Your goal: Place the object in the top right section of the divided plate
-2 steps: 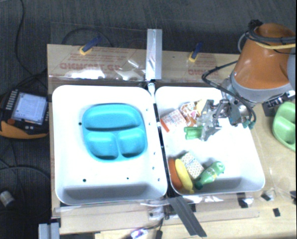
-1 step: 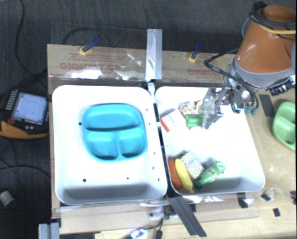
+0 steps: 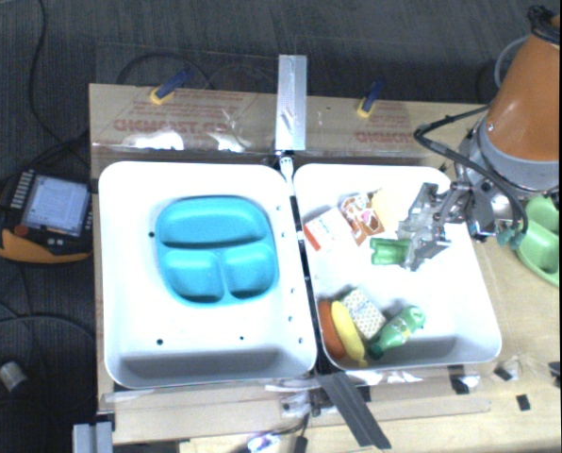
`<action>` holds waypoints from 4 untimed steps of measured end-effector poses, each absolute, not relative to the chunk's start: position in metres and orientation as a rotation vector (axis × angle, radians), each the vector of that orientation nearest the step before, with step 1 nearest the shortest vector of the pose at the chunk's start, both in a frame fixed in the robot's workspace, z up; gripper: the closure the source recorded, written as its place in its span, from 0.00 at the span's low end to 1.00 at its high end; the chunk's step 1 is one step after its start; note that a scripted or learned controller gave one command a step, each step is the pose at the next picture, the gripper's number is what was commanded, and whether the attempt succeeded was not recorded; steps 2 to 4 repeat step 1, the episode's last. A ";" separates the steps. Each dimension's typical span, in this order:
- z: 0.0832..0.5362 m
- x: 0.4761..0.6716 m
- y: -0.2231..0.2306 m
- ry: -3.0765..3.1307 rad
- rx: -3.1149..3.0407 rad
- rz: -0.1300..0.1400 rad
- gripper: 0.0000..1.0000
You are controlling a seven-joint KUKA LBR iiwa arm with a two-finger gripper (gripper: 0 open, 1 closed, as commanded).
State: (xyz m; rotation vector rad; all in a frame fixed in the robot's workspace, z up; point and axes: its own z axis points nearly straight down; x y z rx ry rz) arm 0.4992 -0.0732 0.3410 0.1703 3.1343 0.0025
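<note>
At near edge of right bin (image 3: 470, 291), banana (image 3: 342, 333), checkered packet (image 3: 364, 314) and green bottle (image 3: 399, 327) lie bunched together, untouched. Mid-bin, gripper (image 3: 415, 253) looks clamped on small green block (image 3: 387, 251), w/ snack packets (image 3: 342, 223) just beyond. In left bin, blue divided plate (image 3: 215, 248) w/ all 3 sections bare, so carry-over and drop into top right section both left, prob. under halfway.
</note>
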 end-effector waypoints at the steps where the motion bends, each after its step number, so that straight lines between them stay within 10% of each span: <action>1: 0.384 0.518 -0.065 3.130 0.220 0.003 1.00; 4: 0.384 0.518 -0.065 3.130 0.220 0.003 1.00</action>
